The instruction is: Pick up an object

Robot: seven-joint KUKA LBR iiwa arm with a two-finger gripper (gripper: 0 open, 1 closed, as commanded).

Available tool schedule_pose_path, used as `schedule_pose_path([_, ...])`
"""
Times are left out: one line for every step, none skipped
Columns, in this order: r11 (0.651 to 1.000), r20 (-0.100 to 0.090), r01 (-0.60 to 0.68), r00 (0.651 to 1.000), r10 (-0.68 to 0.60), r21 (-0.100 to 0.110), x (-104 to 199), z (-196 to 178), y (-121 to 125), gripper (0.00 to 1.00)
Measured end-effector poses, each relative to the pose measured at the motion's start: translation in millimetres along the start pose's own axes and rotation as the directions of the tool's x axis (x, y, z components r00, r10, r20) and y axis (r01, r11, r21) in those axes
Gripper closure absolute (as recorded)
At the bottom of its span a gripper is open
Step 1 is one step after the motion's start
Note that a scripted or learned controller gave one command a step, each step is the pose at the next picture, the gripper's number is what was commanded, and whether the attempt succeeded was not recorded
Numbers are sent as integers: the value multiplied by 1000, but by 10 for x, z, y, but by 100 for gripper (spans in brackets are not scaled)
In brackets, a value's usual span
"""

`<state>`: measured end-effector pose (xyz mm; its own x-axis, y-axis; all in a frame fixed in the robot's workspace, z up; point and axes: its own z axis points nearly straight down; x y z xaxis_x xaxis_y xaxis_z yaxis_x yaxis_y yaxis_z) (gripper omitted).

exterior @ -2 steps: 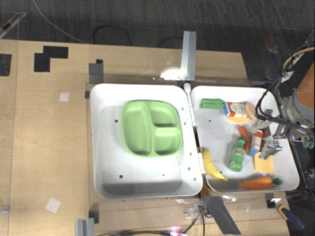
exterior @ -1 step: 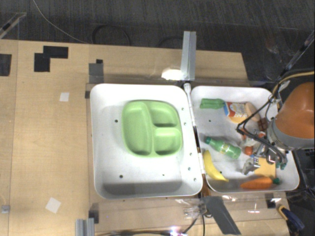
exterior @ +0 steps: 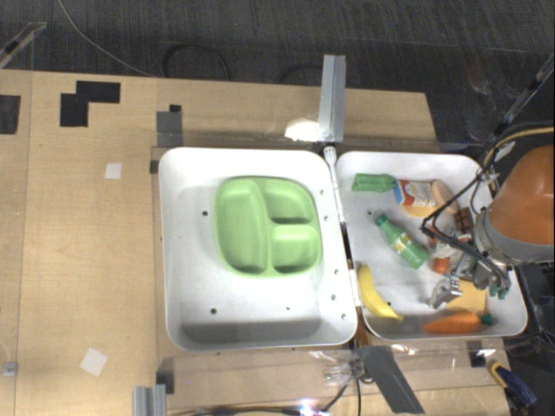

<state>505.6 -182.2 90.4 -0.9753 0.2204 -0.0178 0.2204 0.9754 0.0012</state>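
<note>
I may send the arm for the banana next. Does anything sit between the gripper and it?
Nothing visible does. The gripper hangs low in the right bin, and the banana lies by the bin's left wall with bare white floor between. The carrot lies nearer the front edge, the green bottle farther back.

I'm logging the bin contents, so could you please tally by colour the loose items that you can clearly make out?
Green: 3, the divided tray, the block and the bottle
Yellow: 1, the banana
Orange: 1, the carrot
Total: 5; items under the arm are too hidden to count.
</note>
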Motion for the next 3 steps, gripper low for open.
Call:
schedule_pose_path([993, -2, -122, 993, 122, 3, -128, 3, 181, 0])
schedule_pose_path([943, -2, -332, 943, 332, 0, -313, 10, 680, 0])
schedule_pose_path([889, -3, -458, 889, 458, 0, -509, 18, 1060, 0])
